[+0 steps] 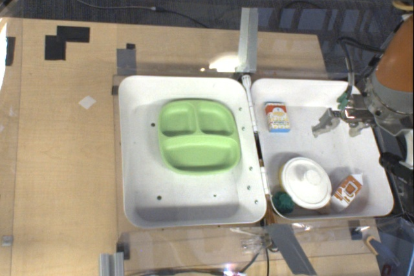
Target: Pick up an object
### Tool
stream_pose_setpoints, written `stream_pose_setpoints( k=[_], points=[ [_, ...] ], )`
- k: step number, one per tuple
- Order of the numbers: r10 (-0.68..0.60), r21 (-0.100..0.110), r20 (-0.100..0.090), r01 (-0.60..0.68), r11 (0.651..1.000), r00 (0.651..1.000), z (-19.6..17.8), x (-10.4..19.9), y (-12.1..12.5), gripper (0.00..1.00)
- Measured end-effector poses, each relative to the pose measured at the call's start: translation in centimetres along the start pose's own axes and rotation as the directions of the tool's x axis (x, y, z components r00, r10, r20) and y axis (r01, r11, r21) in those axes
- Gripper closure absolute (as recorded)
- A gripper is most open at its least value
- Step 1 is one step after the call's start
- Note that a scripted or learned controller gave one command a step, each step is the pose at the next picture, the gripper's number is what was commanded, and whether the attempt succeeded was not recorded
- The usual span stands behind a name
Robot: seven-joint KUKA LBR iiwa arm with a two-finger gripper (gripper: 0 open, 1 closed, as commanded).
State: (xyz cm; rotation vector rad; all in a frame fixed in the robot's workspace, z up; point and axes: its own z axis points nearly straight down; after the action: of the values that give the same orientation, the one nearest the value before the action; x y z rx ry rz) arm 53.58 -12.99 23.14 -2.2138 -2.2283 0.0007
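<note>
Pincer (337, 121) hangs over the right white bin (369, 90), fingers spread and empty, as I read it. Nearest target: the small red-and-white carton (277, 117), lying to its left, long axis running front-to-back.

I see two bins side by side on my bench (58, 158), their inner walls touching along the middle. The left bin (132, 139) holds a divided plate (197, 136) lying near its centre, apart from every wall. In the right bin (369, 158), a small carton (277, 117) lies toward the far left corner. A round lidded bowl (306, 182) sits near the front wall, with a ball (282, 202) touching its front-left side and a small box (347, 190) just beside its right. My gripper (337, 121) hangs over the far right part of this bin, well apart from the bowl.
</note>
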Motion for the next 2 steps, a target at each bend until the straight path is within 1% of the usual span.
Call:
stream_pose_setpoints(
  k=[1,2],
  points=[
    [0.027,-0.002,0.0,-0.027,1.0,1.0,13.4,4.1,6.7,0.0],
    [0.061,-0.001,0.0,-0.061,0.998,0.998,11.1,0.7,5.6,0.0]
  ],
)
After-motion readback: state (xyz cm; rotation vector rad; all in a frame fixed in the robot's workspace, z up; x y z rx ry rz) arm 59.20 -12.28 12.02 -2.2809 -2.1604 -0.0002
